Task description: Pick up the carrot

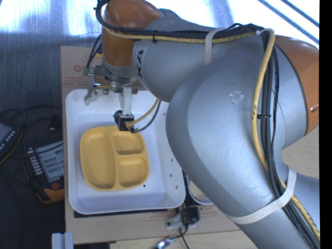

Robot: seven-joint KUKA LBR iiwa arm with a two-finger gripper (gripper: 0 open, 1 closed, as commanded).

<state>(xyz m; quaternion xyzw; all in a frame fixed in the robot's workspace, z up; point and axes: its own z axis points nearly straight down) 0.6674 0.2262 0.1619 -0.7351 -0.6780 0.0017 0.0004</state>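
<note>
My gripper [107, 87] hangs under the orange wrist band, above the far edge of the left white bin [72, 154]. Its lower part is small and partly in shadow. A yellow divided plate [111, 157] with three compartments lies in the middle of that bin, just in front of the gripper. All three of its compartments are bare.
The grey arm [223, 123] sweeps in from the right and covers nearly all of the right bin; a sliver of its rim [199, 200] peeks out below the arm. A brown board [78, 61] lies under the bins. Black electronics and cables [41, 162] sit left of the bench.
</note>
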